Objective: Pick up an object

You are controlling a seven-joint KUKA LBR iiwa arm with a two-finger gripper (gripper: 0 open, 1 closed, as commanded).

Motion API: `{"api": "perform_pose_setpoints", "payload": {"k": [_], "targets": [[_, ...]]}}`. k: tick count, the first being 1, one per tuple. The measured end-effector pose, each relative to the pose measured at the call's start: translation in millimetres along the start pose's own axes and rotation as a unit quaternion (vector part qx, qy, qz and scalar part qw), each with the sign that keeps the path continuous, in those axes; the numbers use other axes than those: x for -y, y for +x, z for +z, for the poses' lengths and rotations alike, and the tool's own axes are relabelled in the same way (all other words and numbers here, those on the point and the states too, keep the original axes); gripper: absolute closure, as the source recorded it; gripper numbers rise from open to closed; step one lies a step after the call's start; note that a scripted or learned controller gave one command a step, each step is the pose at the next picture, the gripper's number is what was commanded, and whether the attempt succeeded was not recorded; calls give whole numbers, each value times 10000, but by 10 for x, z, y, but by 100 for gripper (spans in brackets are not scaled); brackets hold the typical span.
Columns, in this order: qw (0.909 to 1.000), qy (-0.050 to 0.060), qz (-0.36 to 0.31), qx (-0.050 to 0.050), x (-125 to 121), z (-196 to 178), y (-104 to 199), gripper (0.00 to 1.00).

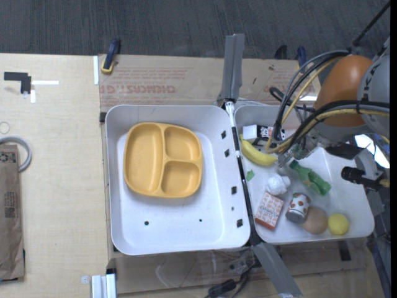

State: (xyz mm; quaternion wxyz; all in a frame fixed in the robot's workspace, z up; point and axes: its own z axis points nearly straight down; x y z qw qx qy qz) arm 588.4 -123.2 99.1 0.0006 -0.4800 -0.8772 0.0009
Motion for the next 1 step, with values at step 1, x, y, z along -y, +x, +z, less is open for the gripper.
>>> {"api": "perform_pose_setpoints", "payload": {"k": [1], "targets": [[9974,3,-714,-3,-271,-912,713,100]]}}
